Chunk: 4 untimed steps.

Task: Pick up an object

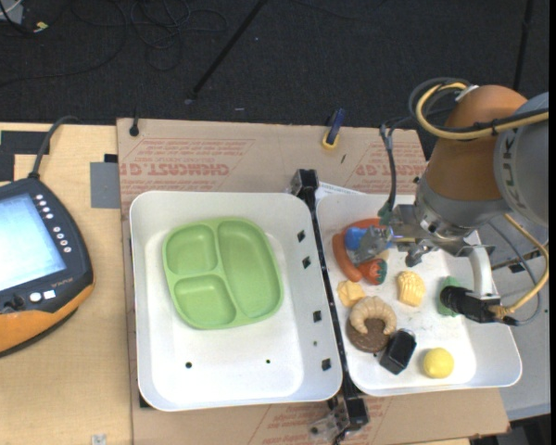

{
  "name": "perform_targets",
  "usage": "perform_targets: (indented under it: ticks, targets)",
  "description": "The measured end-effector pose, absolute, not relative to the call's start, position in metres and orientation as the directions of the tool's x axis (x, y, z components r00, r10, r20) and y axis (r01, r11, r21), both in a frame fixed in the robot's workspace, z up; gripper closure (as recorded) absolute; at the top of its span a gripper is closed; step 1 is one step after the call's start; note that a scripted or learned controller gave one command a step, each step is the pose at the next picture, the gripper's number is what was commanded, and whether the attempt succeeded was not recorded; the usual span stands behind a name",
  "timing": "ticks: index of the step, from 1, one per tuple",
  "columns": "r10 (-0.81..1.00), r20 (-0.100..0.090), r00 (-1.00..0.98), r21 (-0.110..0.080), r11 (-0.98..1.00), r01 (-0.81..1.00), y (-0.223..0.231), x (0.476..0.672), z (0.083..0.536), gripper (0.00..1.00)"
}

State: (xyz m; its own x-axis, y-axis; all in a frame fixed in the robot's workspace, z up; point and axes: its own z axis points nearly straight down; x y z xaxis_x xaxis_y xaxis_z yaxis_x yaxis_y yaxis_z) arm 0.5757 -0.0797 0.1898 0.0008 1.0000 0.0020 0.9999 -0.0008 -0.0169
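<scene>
Red and blue toy in the right bin, up near the wall shared with the left bin. Lying flat on the white floor. Just beside it on the right, the gripper, low over the bin and very close to the toy. Hard to see if touching. Cannot tell whether clenched or let go, too dark and crowded there. Nothing plainly seen in its grasp.

Below the toy, touching it or nearly so, a small red berry. Right of that, a yellow corn piece. Left of the corn, a little pale yellow lump. Under those, a brown and tan ring like a donut. Next to the ring, lower right, a black block, tilted. Then a yellow ball near the front edge of the bin. Off to the right of the corn, a bit of something green, partly hidden.

Above the gripper, the arm, grey with a big orange part, coming in from the right.

In the left bin, a green plate with three sections, sitting flat in the middle.

Under both bins, brown cardboard. At its back edge, a blue and yellow clip. Far left, a screen pad with an orange bottom.
</scene>
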Motion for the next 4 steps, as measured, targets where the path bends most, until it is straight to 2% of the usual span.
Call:
perform_targets:
  ticks: [1, 2, 3, 4]
  targets:
    - [1.0, 0.001, -0.001, -0.004, 0.001, 1.0, -0.08, 0.579, 0.197, 0.0]
    - [1.0, 0.001, -0.001, -0.009, 0.001, 1.0, -0.082, 0.576, 0.133, 0.0]
    - [1.0, 0.001, 0.0, -0.004, 0.0, 1.0, -0.08, 0.575, 0.086, 0.0]
    - [1.0, 0.002, 0.007, -0.005, -0.007, 1.0, -0.082, 0.575, 0.098, 1.0]
